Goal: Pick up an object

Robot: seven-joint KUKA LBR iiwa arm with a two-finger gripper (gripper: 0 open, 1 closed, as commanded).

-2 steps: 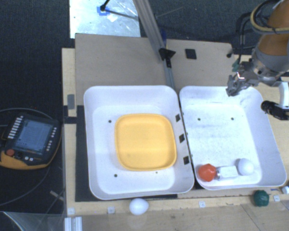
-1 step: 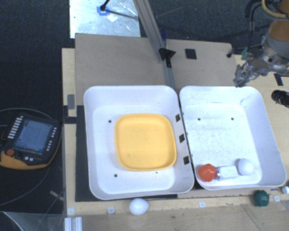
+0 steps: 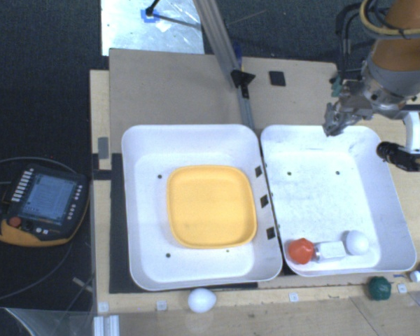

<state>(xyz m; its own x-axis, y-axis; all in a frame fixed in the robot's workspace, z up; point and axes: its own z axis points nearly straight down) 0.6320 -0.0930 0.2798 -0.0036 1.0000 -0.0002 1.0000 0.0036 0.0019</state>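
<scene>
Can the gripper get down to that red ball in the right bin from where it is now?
Probably yes. The gripper sits at the right bin's far rim, and bare floor lies between it and the red ball, though a white block touches the ball.

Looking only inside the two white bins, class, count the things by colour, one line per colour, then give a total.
Yellow: 1, the square plate in the left bin.
Red-orange: 1, the ball in the right bin.
White: 2, the ball and the small block between the two balls.
Total: 4
</scene>
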